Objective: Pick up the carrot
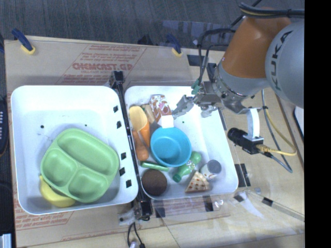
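Orange carrot (143, 140) lies along the right bin's (223, 138) left wall, wedged beside the blue bowl (170, 145), centre frame. My gripper (182, 107) hovers above them, upper centre; fingers slightly apart, holding nothing.

The grey arm (282, 45) reached in from the right at the far side of the scene, its orange band (253, 43) above the wrist. The gripper (182, 107) pointed left and slightly near, its 2 fingers close together with nothing visible between them.
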Available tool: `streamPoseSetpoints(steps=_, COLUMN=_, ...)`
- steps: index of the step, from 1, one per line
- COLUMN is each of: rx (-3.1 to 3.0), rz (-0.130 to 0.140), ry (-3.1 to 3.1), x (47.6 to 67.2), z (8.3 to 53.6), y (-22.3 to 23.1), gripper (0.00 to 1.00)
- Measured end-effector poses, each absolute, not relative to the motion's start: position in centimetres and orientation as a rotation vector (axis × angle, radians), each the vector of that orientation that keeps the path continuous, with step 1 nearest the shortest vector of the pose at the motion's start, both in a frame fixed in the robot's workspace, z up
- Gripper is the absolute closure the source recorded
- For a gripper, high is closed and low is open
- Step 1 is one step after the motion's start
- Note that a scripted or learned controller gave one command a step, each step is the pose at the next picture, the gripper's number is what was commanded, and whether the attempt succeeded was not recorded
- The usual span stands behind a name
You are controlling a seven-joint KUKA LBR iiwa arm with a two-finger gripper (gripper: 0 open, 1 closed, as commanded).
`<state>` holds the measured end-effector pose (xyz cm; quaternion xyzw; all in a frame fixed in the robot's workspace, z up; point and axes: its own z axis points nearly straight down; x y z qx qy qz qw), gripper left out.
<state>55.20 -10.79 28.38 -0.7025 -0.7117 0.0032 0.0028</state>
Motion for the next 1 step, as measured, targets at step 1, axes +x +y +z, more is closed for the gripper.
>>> streamPoseSetpoints(steps=1, rx=-2.161, rz=0.019, ry=-2.263, x=54.49, z=19.05, y=-4.79, gripper=0.00)
